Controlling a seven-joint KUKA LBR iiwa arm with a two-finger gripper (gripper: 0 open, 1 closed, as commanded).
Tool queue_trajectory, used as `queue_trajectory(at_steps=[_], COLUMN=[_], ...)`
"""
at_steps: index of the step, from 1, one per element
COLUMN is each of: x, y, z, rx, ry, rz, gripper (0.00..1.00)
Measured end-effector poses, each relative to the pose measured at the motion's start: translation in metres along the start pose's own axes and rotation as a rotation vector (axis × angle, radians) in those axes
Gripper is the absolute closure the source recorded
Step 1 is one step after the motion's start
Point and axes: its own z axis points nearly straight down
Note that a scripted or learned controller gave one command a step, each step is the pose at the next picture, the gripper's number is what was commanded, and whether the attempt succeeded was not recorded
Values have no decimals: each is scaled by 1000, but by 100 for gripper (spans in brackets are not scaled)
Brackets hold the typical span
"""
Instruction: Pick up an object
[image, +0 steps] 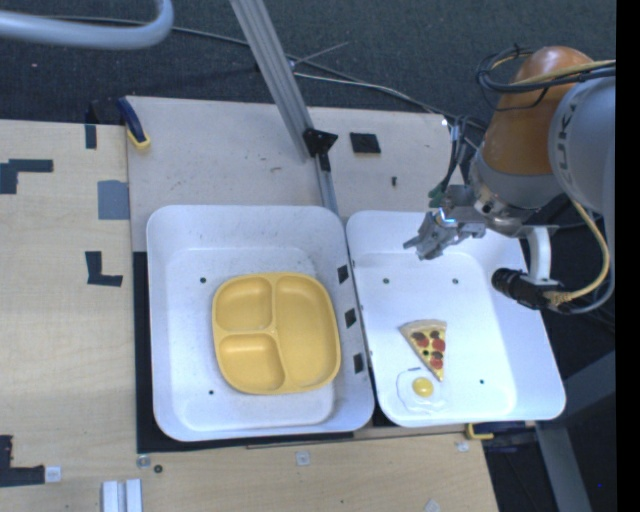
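Observation:
A toy pizza slice (428, 345) lies in the right bin (520, 350), toward its front. Just in front of it sits a toy fried egg (421, 388), white with a yellow yolk. My gripper (430, 238) hovers over the back part of the right bin, well behind the pizza slice, its fingers pointing down and to the left. Nothing shows between the fingers. A yellow divided plate (275, 332) rests in the left bin (180, 300).
A slanted metal pole (285, 85) rises behind the bins, its base near the gap between them. Cables (560, 290) hang off the arm over the right bin's right edge. A blue and yellow clamp (133, 122) sits at the bench's back left.

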Motion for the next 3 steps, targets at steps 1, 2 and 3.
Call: queue_trajectory(at_steps=[1, 2, 3], x=[43, 89, 150], y=[-17, -43, -58], z=[-6, -8, -6], rx=[4, 4, 4], ry=[1, 0, 0], rz=[-3, -2, -5], gripper=[100, 100, 100])
